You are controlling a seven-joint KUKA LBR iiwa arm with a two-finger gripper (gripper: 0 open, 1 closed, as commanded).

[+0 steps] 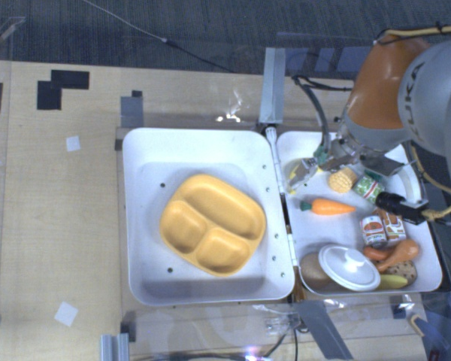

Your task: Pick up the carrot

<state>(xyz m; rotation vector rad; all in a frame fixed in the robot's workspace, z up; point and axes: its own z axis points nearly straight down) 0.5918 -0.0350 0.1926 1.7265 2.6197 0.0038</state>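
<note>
The carrot (329, 207), a smooth orange taper with a green stub, lies flat mid-right in the right bin (433, 278), just below a knobbly corn cob (341, 179). The gripper (307, 171) hangs over the bin's upper left, beside the corn; whether it is wide or narrow, I cannot tell. A glossy yellow sectioned plate (211, 222) sits in the left bin (146, 156) on the pale wooden worktop (52, 216).

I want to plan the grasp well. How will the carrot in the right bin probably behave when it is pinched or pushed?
The carrot looks smooth and glossy, so it may slip in a pinch. Its round, tapered body lies flat on the right bin, so a push would probably roll or swing it. It looks like a stiff toy, likely light.
</note>
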